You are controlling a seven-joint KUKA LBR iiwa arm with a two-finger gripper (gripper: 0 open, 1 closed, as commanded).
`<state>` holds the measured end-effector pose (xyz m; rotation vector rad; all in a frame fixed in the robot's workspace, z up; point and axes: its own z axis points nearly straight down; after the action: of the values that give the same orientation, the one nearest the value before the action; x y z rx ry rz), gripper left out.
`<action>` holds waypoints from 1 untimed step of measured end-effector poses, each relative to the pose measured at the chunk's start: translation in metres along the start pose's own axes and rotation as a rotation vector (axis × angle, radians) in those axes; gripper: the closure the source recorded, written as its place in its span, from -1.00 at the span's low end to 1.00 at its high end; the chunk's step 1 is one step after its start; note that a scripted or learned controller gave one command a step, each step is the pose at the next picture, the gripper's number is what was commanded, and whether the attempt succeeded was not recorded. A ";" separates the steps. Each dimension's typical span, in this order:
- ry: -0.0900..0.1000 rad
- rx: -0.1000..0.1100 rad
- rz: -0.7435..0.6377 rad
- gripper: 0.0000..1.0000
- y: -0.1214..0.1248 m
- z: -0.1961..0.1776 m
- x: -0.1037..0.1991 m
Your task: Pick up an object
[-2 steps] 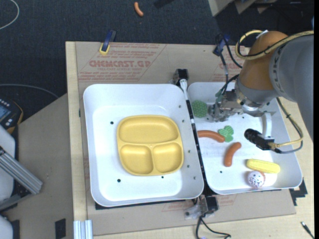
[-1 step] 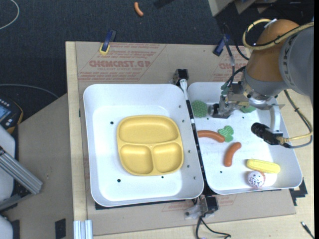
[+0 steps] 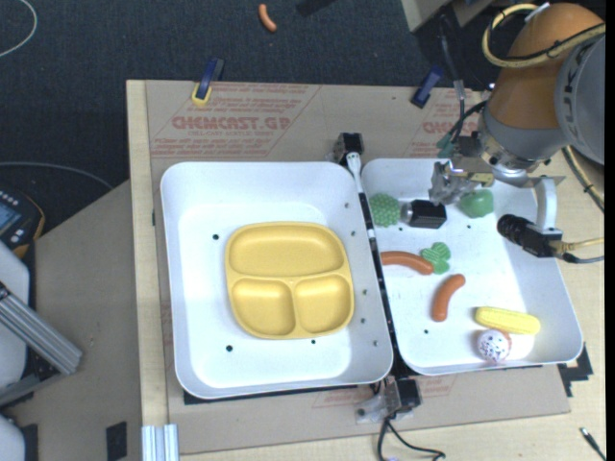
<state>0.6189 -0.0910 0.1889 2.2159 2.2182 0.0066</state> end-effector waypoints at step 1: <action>0.000 0.001 0.000 1.00 0.002 -0.039 0.000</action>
<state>0.6202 -0.0910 0.2278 2.2164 2.2184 0.0058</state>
